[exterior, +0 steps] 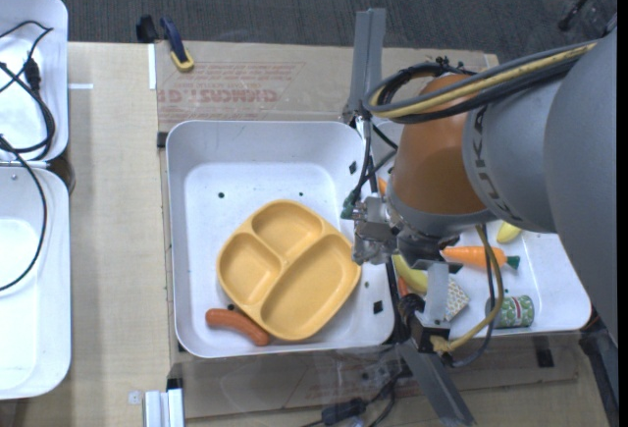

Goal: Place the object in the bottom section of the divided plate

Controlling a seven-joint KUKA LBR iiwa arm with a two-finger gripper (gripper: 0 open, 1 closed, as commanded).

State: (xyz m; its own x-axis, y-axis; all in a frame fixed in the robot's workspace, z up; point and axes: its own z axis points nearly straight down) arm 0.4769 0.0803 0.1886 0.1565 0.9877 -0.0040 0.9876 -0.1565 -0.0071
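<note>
A yellow divided plate lies in the left bin, toward its front right. Its largest section faces the bin's front right corner, and all three sections look bare. An orange-brown sausage rests on the bin floor against the plate's front left rim. My gripper hangs over the wall between the two bins, just right of the plate, mostly hidden under the orange and grey wrist. I see nothing held by it.
In the right bin, partly covered by the arm, lie a carrot, a banana, a green can and a pale speckled wedge. A blue-handled tool sits on the bench at the back.
</note>
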